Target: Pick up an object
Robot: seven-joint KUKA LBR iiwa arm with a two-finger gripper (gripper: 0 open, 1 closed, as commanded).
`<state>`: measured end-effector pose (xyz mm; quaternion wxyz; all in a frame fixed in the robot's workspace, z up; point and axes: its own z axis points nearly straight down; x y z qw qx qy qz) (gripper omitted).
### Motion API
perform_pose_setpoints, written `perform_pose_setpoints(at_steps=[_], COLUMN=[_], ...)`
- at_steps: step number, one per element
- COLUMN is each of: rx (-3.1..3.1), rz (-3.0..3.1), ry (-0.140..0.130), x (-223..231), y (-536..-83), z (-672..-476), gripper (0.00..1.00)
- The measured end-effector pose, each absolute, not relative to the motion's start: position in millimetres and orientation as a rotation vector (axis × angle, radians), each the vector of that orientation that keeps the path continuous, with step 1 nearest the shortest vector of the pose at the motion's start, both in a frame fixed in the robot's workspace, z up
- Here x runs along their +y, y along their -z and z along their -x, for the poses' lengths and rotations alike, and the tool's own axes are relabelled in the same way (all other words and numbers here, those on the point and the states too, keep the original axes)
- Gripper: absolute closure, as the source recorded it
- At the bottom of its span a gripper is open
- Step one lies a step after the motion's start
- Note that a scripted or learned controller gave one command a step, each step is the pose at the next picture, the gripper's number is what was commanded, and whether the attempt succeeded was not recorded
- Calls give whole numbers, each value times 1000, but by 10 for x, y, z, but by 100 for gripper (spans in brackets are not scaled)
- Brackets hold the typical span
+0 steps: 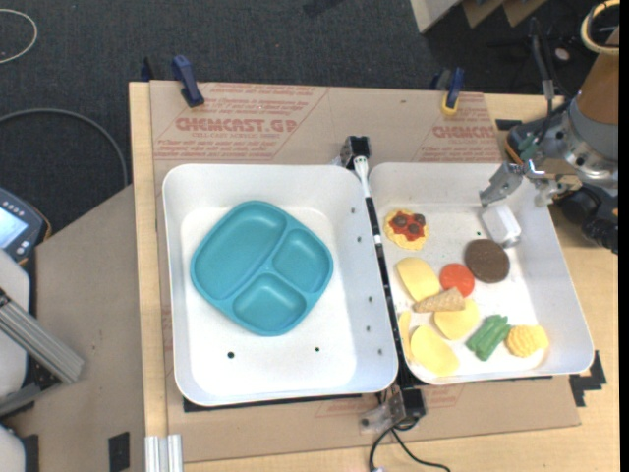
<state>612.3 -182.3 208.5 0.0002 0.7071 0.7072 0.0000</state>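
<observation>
Right bin front crowded with toy food — back corner open.

I have two bins side by side on the bench. The left bin holds a divided plate near its middle. The right bin holds the toy food: a pizza piece far left, a round cookie to its right, and a corn cob near right. The pincer hangs over that bin's far side.

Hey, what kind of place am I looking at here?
Likely a robotics lab bench: a robot arm's gripper over two white bins clamped to a board, with toy food and a teal plate.
</observation>
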Motion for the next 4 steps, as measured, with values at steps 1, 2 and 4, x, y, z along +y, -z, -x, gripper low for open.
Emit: perform_pose_setpoints(at_steps=[1,2,4], rx=[2220,2218,2210], rz=[-2224,-2226,-2217], ry=[3,-1,-10], x=[-2004,-1900,-1347], y=[-950,-1959,-991], z=[-5903,-5131,-4827], gripper=[0,0,100])
